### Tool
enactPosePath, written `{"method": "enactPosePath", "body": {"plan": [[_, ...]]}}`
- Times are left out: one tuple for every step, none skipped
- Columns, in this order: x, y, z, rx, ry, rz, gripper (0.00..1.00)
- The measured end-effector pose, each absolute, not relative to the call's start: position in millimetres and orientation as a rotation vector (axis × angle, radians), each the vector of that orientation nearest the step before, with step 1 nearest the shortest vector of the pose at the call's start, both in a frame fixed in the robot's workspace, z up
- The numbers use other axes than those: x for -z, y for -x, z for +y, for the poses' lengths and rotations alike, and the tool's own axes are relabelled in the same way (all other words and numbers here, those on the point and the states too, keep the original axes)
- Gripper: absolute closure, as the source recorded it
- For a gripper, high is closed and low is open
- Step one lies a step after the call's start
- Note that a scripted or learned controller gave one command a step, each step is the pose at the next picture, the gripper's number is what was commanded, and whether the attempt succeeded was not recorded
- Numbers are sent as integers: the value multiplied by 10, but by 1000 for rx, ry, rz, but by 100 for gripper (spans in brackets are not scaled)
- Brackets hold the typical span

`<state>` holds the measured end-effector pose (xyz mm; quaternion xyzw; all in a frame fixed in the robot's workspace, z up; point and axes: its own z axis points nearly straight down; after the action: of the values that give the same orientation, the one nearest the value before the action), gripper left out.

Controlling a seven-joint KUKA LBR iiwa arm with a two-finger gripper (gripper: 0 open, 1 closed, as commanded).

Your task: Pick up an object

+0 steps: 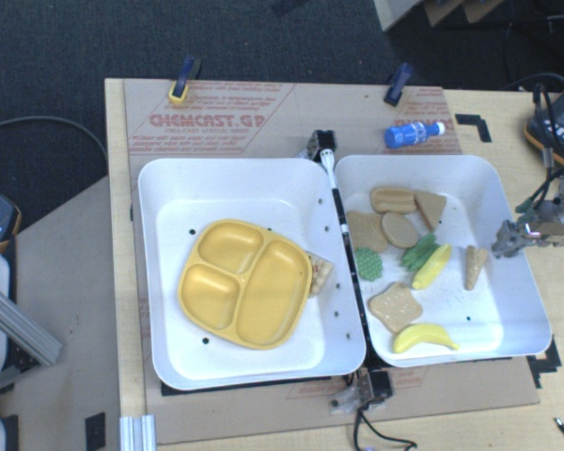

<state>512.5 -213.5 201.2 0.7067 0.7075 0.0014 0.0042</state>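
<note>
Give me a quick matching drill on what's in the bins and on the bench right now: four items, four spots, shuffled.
Items:
1. yellow divided plate
2. banana
3. blue bottle
4. hand

Spots:
A. on the bench beyond the right bin
B. over the right bin's right edge
C. in the left bin
D. near front corner of the right bin

Pairs: 1-C, 2-D, 3-A, 4-B

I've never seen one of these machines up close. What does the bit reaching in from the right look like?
The pincer is a small grey metal piece at the right bin's edge, with thin dark cables looping above it. It is too small and blurred here to make out more detail.
</note>
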Motion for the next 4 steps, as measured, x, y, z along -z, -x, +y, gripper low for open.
{"method": "enactPosePath", "body": {"plan": [[-2261, -5135, -2139, -2, -2216, 2219, 100], [-2353, -5340, -1610, -3, -2213, 2224, 100], [-2210, -5524, -1074, 0, -2218, 2227, 100], [-2349, -5660, -576, -6, -2213, 2226, 100]]}}
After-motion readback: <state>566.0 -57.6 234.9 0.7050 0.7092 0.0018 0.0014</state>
